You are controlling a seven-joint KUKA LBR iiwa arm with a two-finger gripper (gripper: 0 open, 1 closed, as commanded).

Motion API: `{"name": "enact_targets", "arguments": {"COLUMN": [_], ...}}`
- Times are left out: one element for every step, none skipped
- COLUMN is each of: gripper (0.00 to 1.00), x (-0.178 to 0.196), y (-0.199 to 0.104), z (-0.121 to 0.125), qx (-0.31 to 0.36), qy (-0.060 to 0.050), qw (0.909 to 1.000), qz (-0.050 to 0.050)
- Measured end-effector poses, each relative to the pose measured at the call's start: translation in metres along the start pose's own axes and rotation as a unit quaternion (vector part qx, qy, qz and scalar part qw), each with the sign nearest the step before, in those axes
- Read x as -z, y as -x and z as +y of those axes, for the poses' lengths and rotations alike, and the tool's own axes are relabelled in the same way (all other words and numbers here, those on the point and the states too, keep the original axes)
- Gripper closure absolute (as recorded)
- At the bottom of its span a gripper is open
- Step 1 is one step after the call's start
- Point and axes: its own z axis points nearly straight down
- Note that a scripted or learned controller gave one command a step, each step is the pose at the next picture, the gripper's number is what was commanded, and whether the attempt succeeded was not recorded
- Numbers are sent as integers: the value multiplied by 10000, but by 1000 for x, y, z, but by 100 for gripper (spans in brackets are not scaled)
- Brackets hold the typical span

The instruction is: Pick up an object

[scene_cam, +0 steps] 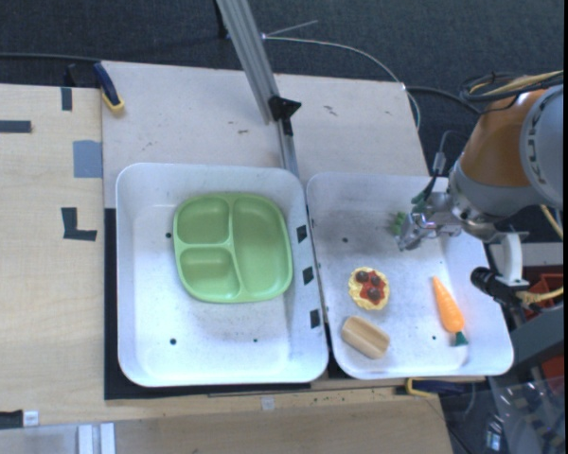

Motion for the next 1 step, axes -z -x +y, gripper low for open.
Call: {"name": "enact_targets", "arguments": {"gripper": [100], "x": [57], "y": [9], "z": [-3], "qx": [-6], "qy": [8], "qw": [10000], "qz": [-7]}}
